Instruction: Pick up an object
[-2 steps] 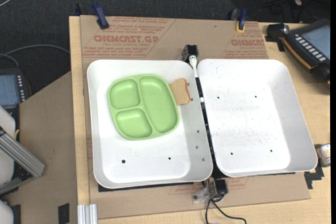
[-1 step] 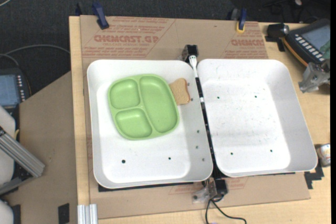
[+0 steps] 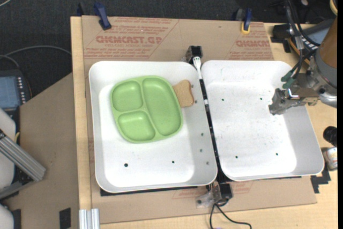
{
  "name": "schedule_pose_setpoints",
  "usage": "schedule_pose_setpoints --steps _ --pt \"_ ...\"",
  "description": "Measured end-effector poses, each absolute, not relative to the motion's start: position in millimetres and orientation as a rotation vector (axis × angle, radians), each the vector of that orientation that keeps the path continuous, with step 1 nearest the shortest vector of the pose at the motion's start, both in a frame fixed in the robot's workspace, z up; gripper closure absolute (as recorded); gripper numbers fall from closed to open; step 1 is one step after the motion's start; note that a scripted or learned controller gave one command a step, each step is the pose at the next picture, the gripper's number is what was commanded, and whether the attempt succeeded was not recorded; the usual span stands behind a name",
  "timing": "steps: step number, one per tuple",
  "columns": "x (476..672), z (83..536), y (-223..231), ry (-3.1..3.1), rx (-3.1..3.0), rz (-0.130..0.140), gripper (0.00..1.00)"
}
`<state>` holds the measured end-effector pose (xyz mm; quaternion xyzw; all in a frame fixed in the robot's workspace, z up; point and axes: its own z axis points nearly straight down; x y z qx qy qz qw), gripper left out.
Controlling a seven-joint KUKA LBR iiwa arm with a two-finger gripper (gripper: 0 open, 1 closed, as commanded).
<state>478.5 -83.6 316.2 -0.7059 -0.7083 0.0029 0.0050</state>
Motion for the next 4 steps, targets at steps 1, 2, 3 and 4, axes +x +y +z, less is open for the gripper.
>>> schedule_pose_setpoints --steps 1,2,3,4 --pt "507.9 417.3 -118.4 -2.228 -2.234 -0.011 1.0" --pt "477.4 336.0 -87.1 -2.217 -2.214 0.008 1.0" --pt "517.7 435.6 -131.1 -2.229 -2.235 -0.01 1.0" --pt "477.2 351.6 -89.9 -2.218 -2.212 0.008 1.0"
